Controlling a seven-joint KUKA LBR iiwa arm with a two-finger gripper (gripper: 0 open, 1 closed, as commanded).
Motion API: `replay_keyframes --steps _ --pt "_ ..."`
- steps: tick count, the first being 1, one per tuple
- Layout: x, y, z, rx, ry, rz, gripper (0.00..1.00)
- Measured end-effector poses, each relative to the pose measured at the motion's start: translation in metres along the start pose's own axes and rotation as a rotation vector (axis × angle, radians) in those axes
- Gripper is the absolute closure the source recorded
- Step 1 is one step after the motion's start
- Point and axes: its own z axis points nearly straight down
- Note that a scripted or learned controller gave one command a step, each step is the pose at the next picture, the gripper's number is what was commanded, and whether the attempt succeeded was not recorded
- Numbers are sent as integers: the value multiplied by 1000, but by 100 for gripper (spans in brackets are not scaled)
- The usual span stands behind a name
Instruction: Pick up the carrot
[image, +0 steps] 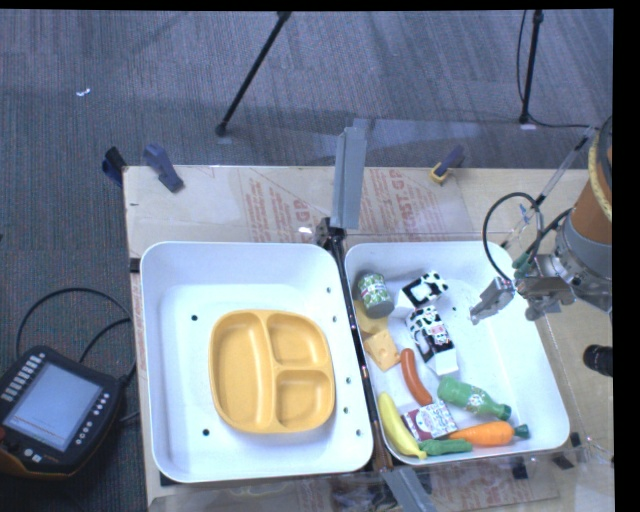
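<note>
Glossy white plastic bins (160, 300), a matt yellow plastic tray (270, 370), and a smooth, shiny carrot (484, 433).

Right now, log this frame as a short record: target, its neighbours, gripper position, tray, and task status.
target: carrot, lying at the near edge of the right bin
neighbours: green bottle just behind it, red carton to its left
gripper: gripper over the right bin's far right part, well apart from the carrot
left bin: yellow divided tray
status: carrot not yet picked up
</note>
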Motion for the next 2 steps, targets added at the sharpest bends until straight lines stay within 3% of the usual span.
replay_keyframes --steps 1,2 --pt "-31 -65 127 -1 0 -162 0" --pt "-48 -64 158 -3 1 -533 0"
